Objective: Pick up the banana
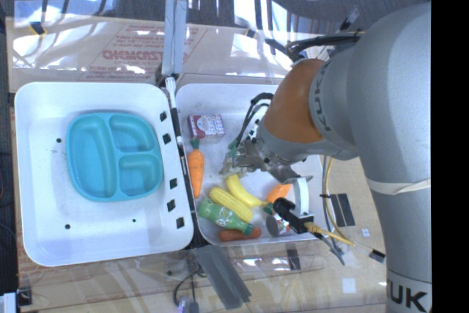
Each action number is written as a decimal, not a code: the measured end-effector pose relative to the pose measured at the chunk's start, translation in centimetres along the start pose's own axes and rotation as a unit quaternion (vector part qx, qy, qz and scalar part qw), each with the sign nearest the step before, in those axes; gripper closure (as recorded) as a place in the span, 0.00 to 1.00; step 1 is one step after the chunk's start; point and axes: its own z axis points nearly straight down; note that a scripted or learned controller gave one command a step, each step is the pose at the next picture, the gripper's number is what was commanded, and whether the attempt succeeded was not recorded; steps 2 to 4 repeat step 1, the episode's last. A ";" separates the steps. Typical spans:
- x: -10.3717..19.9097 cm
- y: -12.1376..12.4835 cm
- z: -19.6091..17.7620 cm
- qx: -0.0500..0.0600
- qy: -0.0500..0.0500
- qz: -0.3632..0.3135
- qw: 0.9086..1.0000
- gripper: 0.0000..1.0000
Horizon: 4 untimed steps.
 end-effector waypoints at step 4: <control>8.6 6.8 -9.2 -0.002 0.000 0.048 0.999 1.00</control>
